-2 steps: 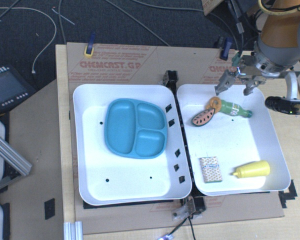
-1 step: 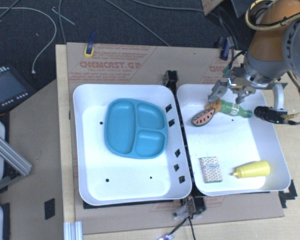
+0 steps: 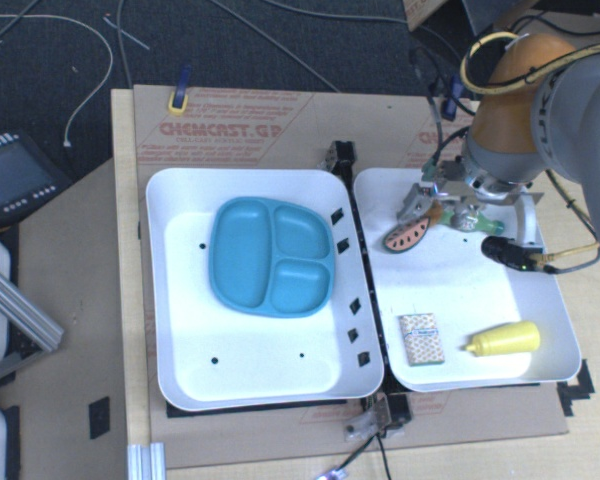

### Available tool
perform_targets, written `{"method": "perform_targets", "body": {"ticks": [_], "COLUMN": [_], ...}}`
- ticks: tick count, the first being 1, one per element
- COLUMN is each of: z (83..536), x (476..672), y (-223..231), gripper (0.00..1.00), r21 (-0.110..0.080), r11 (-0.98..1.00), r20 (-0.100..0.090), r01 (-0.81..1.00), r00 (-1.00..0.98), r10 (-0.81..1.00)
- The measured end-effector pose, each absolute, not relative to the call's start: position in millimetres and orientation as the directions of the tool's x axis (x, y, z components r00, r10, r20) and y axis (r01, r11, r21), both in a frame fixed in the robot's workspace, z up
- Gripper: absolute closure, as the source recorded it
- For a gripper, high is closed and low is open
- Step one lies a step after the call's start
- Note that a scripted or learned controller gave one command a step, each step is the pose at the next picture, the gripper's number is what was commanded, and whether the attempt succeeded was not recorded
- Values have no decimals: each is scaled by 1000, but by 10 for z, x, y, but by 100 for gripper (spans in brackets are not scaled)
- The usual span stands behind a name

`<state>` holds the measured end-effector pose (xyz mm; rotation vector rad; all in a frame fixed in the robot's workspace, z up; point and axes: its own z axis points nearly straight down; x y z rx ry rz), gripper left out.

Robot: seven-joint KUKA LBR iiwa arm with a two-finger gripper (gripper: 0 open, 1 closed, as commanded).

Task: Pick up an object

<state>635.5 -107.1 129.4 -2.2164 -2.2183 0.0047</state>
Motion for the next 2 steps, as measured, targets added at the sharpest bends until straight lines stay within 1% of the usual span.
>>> {"method": "perform_targets", "body": {"ticks": [1, 2], "z": [823, 967], "x": [6349, 6365], "y": [-1063, -1062], "gripper": [0, 100], "r21": [-6, 0], "r11": [0, 0], "r20": [2, 2], "r01": [1000, 1000], "r00": [0, 0], "r10": [1000, 1000]}}
